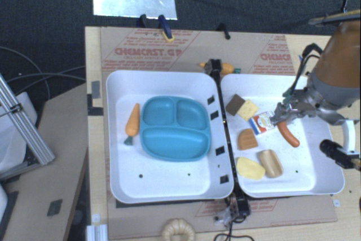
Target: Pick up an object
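Gripper low at centre-right of frame, in right bin, touching small red-white-blue carton; whether spread or closed, cannot tell. Carton probably light, thin-walled, crushable, slick-faced. Best taken across short flat sides, gently. Red sausage just beside.

The gripper hangs low in the right bin, crowded: a small carton touches the fingertips on their left, a sausage lies just below. Farther left sit cheese and a brown block; bare floor opens beyond the sausage.
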Motion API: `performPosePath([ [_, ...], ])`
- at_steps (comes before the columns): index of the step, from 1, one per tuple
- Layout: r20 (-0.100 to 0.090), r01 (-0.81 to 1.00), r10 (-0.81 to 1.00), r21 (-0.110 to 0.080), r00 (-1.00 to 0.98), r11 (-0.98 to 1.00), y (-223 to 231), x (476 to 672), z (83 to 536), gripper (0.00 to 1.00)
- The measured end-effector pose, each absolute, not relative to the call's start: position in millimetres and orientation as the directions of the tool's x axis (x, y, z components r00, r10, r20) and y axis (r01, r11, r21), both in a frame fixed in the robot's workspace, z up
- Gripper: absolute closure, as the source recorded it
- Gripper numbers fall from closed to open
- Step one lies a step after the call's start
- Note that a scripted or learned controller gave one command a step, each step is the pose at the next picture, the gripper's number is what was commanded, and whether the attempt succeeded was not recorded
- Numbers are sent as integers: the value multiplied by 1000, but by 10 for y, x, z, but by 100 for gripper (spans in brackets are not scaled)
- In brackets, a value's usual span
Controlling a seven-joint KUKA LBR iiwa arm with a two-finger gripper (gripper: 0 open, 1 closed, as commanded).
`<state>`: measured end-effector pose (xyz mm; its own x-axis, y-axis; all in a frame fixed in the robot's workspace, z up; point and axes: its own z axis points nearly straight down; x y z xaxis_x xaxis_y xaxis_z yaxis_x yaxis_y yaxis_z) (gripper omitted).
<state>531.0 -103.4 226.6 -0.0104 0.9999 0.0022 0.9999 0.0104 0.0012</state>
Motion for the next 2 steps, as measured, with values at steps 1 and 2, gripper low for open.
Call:
performPosePath([
  [1,3,1000,1000,3,-12,12,-440,5332,2345,100],
  [2,2,1000,1000,-1,-8,8,-61,5359,2133,100],
])
